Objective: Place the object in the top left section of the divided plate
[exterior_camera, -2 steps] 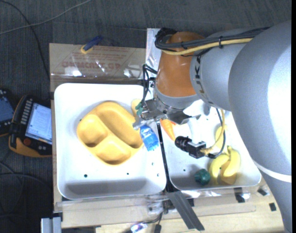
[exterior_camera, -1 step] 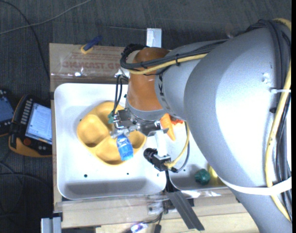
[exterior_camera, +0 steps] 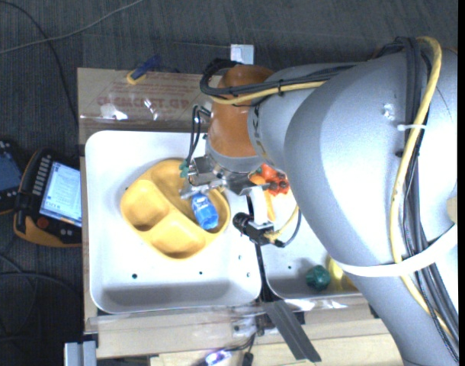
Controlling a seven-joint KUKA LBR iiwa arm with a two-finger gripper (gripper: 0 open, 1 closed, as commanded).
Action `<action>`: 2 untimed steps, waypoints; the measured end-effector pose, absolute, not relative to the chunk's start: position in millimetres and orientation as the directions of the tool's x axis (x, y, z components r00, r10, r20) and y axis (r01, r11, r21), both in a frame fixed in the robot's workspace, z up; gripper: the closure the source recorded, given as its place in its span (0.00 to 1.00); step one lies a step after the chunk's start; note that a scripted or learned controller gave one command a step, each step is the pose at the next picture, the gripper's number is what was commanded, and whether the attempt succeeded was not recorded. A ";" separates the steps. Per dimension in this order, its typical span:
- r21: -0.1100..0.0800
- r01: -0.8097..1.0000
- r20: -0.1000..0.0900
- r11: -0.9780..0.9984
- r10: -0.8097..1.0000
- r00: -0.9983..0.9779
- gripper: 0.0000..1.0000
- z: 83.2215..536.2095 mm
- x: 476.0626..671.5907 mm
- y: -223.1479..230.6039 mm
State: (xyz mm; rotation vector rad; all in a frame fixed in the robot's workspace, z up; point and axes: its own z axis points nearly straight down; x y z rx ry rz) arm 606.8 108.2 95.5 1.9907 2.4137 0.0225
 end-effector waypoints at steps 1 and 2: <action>0.009 0.999 -0.003 0.050 0.999 -0.050 1.00 122.5 543.5 144.5; -0.003 1.000 -0.004 0.004 1.000 -0.004 1.00 182.6 569.2 99.0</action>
